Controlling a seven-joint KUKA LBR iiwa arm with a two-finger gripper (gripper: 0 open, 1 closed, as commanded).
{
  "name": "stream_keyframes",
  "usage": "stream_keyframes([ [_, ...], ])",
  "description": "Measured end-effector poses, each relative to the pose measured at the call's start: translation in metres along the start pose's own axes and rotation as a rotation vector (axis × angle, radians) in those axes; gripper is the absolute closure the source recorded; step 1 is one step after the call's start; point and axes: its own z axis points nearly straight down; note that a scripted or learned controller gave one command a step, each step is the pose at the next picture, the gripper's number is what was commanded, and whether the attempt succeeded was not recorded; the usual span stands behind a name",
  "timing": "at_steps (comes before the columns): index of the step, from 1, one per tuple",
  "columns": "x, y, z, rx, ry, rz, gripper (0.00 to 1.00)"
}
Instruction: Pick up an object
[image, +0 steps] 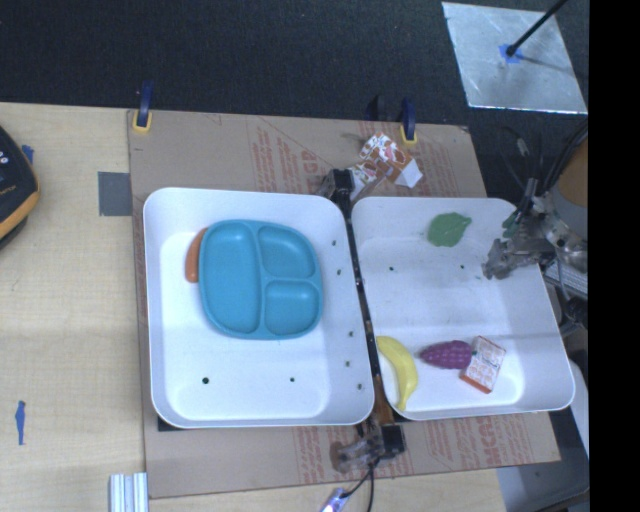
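Observation:
The right bin (450, 300) holds a green leafy piece (448, 229) near its far side, a yellow banana (399, 368) at its near left, a purple grape bunch (446, 354) and a small red and white packet (483, 364) beside it. My gripper (500, 262) hangs over the bin's right side, right of the green piece and apart from it. Nothing shows between its fingers. In the left bin (170, 380) lies a blue divided plate (260, 278) with an orange item (191, 258) partly tucked under its left edge.
A crumpled red and white wrapper (385, 158) lies on the cardboard behind the bins. Blue clamps (143, 105) hold the cardboard's far edge. A black and yellow device (12, 185) sits at the far left of the bench.

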Motion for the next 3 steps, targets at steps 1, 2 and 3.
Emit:
stream_keyframes([
  [1, 0.022, 0.068, -0.026, 0.0, 0.001, 0.001, 1.0],
  [2, 0.022, 0.068, -0.026, 0.001, 0.001, 0.0, 0.0],
  [3, 0.025, 0.078, 0.037, 0.003, 0.001, -0.002, 0.0],
])
